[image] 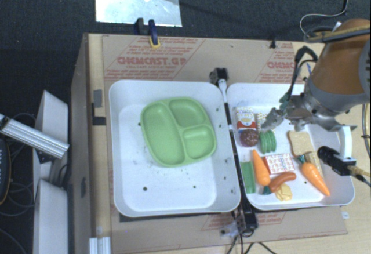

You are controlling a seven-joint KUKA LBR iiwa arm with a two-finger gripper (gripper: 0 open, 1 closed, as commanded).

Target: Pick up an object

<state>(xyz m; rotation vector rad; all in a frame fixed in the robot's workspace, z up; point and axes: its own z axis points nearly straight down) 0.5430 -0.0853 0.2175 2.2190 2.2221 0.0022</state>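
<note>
Over the right-hand shallow white plastic bin (pixel 348 189), the grey arm's claw (pixel 270 120) hangs at ten o'clock above a heap of toy food; whether it is open or closed cannot be told. A round green slice (pixel 267 141) lies just beneath it. The left bin (pixel 124 189) carries a pale green divided plate (pixel 177 131).

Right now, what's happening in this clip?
A grey and orange robot arm reaches in from the right over the right bin, which holds toy food: two carrots, a sausage, a bread slice and more. Its gripper hangs above the bin's upper part, near a small carton. Nothing is seen between its fingers. The left bin holds a green divided plate.
</note>
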